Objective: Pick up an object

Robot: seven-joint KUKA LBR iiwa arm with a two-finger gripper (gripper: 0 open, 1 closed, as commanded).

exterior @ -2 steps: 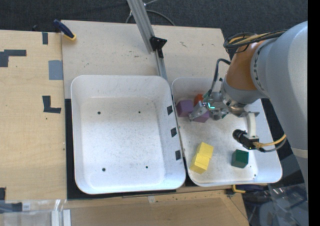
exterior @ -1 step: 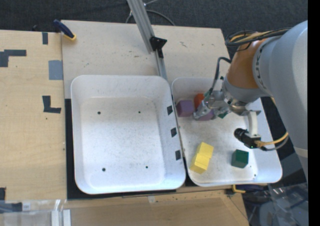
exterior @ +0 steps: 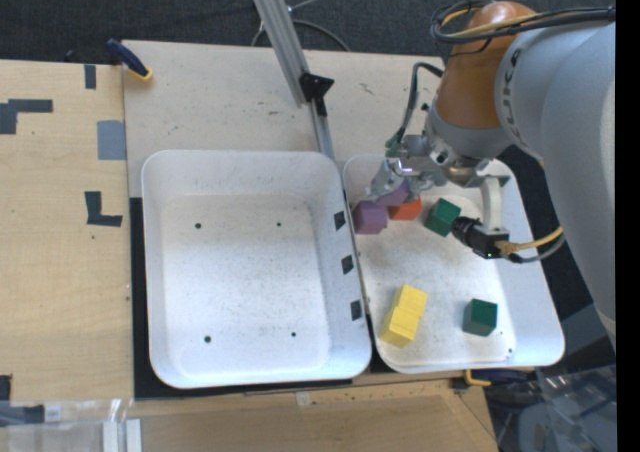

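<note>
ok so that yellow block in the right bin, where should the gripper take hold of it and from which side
Probably from straight above, closing across the two long sides of the yellow oblong block. It lies flat on the floor of the right white bin, slightly tilted in the view, with open space on both long sides; the nearest dark green cube sits well apart. The gripper would need to turn to match that tilt.

No text, label, brand, number or sign is readable anywhere on the bench (exterior: 230,110), bins or blocks.
</note>
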